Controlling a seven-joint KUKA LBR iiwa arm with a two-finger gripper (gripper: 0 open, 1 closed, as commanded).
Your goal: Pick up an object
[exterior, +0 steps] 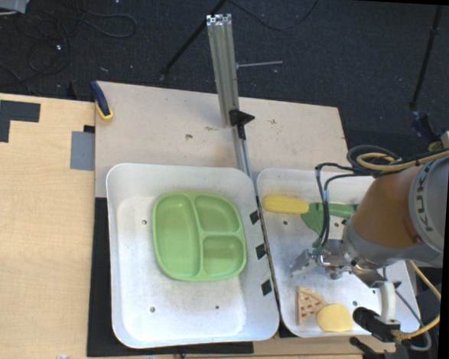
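Two bins here; my pincer (pixel 310 264) hangs spread wide, holding nothing, just above the pizza slice (pixel 307 303) in the right bin (pixel 277 309).

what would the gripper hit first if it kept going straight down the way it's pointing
Probably the bare white floor of the right bin. The gripper points down over open floor, with the pizza slice toy nearer the camera and the corn cob toy farther back. Depth is hard to judge.
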